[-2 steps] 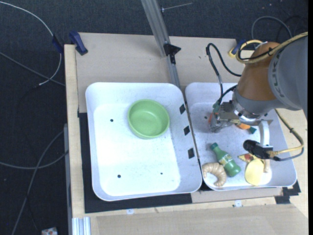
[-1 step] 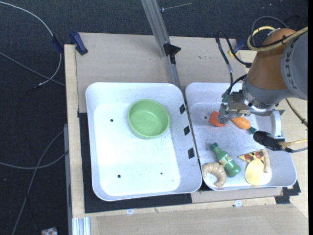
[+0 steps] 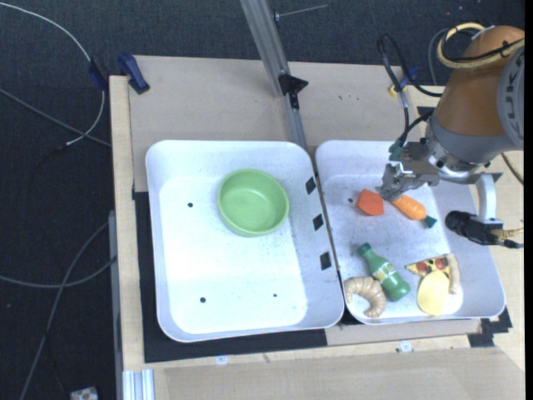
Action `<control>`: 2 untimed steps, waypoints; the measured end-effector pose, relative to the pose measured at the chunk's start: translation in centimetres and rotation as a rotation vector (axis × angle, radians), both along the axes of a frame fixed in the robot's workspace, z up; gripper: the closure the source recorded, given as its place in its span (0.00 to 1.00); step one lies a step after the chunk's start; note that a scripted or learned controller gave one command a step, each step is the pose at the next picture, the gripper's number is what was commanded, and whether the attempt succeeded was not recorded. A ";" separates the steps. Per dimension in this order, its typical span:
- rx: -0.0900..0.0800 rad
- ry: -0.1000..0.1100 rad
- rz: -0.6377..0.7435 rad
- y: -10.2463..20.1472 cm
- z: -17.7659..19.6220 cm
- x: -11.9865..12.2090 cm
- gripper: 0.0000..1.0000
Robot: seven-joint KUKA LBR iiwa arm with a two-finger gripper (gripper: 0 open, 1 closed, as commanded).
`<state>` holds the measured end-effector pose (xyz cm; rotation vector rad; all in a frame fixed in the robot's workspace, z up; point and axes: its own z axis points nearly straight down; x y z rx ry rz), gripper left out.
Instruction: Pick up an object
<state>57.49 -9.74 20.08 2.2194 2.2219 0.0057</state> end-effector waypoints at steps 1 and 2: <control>0.000 -0.002 0.000 0.1 5.0 0.1 1.00; 0.001 -0.001 0.005 5.1 5.7 0.3 1.00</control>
